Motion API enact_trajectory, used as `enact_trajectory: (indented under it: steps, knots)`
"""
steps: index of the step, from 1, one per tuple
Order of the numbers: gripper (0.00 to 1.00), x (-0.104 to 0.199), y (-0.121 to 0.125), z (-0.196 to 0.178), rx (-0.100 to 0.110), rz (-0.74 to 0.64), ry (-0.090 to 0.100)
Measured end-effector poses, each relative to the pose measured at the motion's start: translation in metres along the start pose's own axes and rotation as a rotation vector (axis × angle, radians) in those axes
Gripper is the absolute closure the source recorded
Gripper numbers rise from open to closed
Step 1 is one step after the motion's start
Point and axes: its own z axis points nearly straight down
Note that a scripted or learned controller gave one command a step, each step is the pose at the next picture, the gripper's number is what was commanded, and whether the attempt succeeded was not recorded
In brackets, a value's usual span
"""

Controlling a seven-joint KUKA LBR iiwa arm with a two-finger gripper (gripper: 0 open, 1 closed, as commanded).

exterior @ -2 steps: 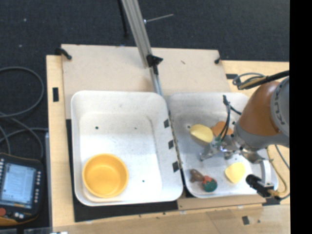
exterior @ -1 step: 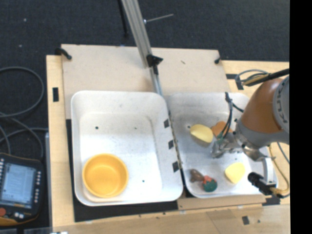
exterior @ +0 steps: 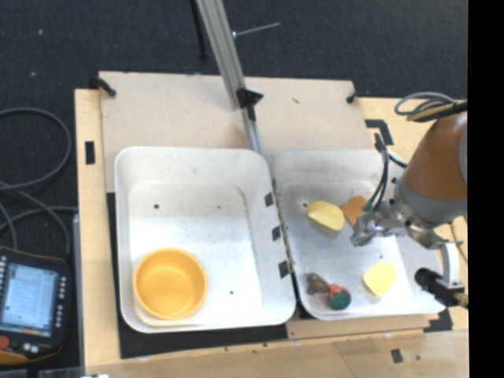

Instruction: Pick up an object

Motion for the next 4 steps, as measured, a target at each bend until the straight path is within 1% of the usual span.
enact_trajectory:
  steps: [1,2,3,4]
  knots:
    - [1.0,-0.001,0.003,-0.054,-0.001,0.0,-0.001]
    - [1.0,0.039,0.022,-0.064,0.004,-0.003,0.002]
    - [1.0,0.083,0.033,-0.063,0.006,-0.004,0.003]
    - [1.0,0.135,0.063,-0.064,0.005,-0.004,0.003]
